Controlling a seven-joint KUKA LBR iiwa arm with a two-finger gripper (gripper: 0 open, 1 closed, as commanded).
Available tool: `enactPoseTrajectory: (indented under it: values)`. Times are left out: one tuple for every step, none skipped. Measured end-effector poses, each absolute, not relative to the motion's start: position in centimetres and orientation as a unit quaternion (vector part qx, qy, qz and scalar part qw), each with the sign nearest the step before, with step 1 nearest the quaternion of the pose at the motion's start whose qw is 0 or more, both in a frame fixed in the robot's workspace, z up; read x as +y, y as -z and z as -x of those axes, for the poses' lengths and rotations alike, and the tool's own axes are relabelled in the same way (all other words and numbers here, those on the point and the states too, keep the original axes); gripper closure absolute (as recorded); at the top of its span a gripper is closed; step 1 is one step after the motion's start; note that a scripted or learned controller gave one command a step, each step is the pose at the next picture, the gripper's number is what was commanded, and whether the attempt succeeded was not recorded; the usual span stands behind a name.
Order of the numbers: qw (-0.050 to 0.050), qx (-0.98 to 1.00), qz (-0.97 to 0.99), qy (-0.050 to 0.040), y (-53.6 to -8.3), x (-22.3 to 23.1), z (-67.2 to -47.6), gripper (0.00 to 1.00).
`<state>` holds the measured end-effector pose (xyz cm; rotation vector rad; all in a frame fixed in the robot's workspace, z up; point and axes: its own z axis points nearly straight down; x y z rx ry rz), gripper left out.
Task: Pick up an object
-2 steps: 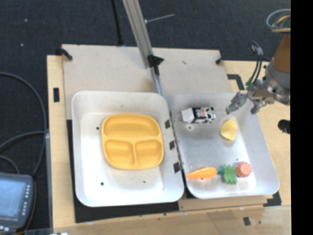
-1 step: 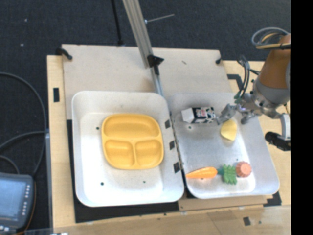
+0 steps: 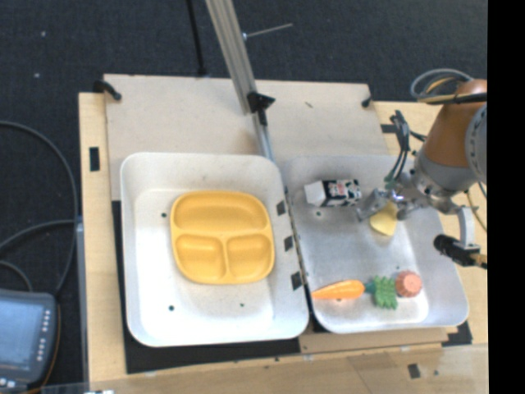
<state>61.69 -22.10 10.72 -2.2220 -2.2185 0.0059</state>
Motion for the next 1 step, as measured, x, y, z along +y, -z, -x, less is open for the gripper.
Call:
enactPoseTrajectory:
  values:
    - [-0.003, -0.706, 0.708, 0.0003, -12.27, -22.24, -61.92, 1.0]
